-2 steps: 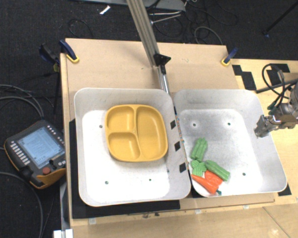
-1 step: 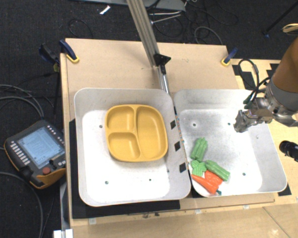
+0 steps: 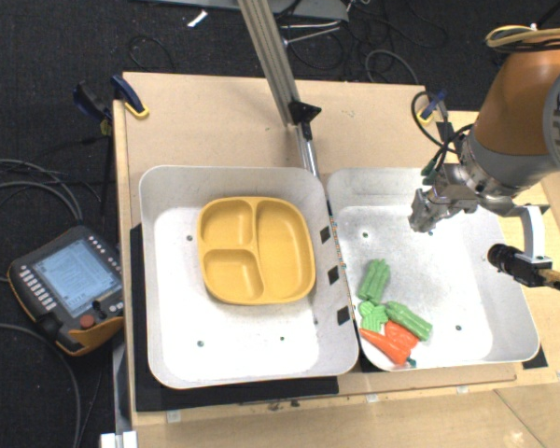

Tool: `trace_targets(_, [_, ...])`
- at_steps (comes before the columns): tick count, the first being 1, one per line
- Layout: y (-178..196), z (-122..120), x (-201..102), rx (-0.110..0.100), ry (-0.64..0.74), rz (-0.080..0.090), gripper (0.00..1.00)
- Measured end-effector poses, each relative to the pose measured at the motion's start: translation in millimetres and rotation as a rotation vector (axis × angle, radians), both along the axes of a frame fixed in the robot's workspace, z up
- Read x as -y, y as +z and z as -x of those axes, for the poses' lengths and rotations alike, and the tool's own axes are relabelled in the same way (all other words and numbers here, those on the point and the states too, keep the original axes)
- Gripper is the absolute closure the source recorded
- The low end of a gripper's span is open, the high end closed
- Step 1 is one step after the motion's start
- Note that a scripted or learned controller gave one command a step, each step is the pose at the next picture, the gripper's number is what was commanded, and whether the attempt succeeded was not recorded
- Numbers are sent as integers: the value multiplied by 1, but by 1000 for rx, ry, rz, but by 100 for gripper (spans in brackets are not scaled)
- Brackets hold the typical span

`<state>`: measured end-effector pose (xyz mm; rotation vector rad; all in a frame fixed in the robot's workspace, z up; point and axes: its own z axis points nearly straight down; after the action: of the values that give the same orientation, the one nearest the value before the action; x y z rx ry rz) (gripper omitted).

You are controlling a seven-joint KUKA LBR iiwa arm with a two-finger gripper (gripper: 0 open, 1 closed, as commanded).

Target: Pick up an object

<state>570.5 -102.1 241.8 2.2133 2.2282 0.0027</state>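
A small pile of toy vegetables lies at the front left of the right bin [image 3: 467, 250]: a green ridged piece [image 3: 374, 279], another green piece [image 3: 409, 318] and an orange carrot-like piece [image 3: 390, 344]. My gripper [image 3: 426, 215] hangs over the upper middle of the right bin, up and to the right of the pile and apart from it. Nothing shows beneath it.
A yellow divided plate [image 3: 257, 250] sits in the left bin [image 3: 168, 269]. A metal pole [image 3: 273, 45] slants down to the bins' shared edge. A teach pendant [image 3: 67, 287] lies off the bench at left. Cables run by the arm at right.
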Motion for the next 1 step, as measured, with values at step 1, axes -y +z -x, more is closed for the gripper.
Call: trace_targets(1, [8,-26,-48,2,1,-1,100])
